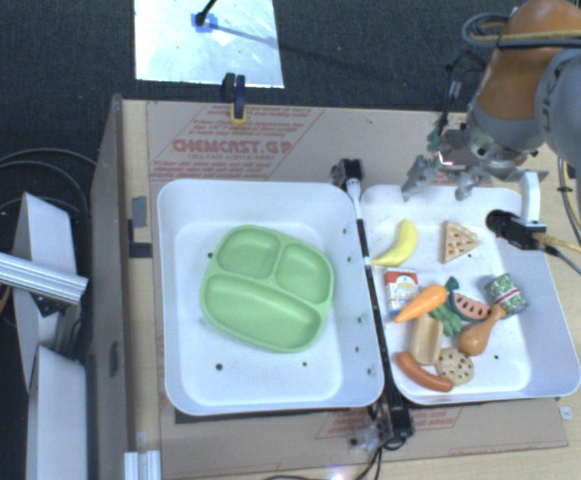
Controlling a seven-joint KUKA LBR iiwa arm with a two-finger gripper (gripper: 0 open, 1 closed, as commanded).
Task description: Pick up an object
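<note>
The right bin (pixel 545 363) holds a cluster of toy food. A banana (pixel 400 244) lies near its left wall, a pizza slice (pixel 459 240) to the right of it, and below them a small red-and-white carton (pixel 401 290), a carrot (pixel 422 301), a watermelon slice (pixel 467 308) and a small green-labelled can (pixel 505 293). Nearer the front edge lie a chicken drumstick (pixel 479 334), a bread roll (pixel 426 339), a cookie (pixel 456 366) and a sausage (pixel 423 372) — several of these touch or overlap.

The gripper (pixel 441 183) hangs over the bin's far edge, above the banana and pizza slice and apart from both. Its two fingers (pixel 416 179) are spread wide with nothing between them.

The left bin (pixel 185 218) carries a green divided plate (pixel 267 286) — three compartments, lying flat near its middle. Both bins rest on a cardboard sheet (pixel 240 133), with a clamp (pixel 234 95) at its far edge.
</note>
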